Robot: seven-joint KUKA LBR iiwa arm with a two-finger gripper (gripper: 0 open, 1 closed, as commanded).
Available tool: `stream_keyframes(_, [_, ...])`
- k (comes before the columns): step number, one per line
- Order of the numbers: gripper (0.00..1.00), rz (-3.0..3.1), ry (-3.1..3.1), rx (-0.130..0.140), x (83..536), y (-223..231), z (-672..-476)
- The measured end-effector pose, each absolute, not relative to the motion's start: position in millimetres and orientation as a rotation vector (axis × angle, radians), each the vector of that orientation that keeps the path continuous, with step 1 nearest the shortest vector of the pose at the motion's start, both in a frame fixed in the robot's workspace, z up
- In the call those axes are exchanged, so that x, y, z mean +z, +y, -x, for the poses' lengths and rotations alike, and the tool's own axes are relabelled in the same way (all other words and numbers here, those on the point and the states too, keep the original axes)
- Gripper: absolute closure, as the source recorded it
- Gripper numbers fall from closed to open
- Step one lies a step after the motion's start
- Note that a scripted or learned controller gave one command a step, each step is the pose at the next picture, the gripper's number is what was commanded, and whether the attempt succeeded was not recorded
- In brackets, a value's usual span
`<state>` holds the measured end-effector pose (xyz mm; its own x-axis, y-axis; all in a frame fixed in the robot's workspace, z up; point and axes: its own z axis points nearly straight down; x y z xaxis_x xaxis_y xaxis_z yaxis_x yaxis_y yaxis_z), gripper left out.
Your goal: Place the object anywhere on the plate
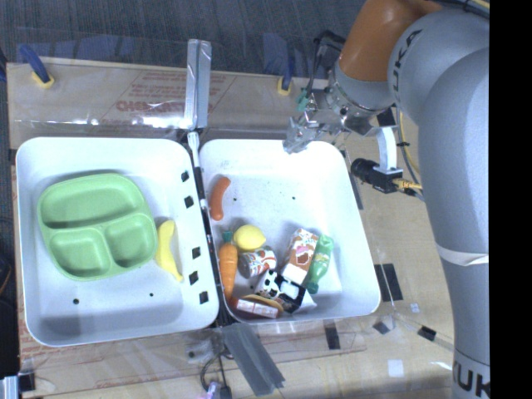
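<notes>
A green divided plate [93,225] lies in the left bin [50,160]. A yellow banana [169,249] rests just right of the plate, on the bin floor. My gripper [298,139] hangs over the far rim of the right bin [332,177], above the toys and apart from them. Nothing shows between its fingers. In the right bin lie a sausage [219,197], a carrot [228,267], a lemon [249,238], a small can [258,263], a green bottle [319,263] and some boxes [302,248].
The grey arm with its orange band [378,36] fills the upper right and reaches over the right bin's far corner. A metal divider clamp [198,81] stands between the bins at the back. Tape strips lie on the bench in front.
</notes>
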<state>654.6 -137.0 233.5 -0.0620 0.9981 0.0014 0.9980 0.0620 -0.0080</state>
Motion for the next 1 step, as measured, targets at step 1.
stream_keyframes(1, [1.0,2.279,-2.152,0.011,182.3,-127.7,-557.2])
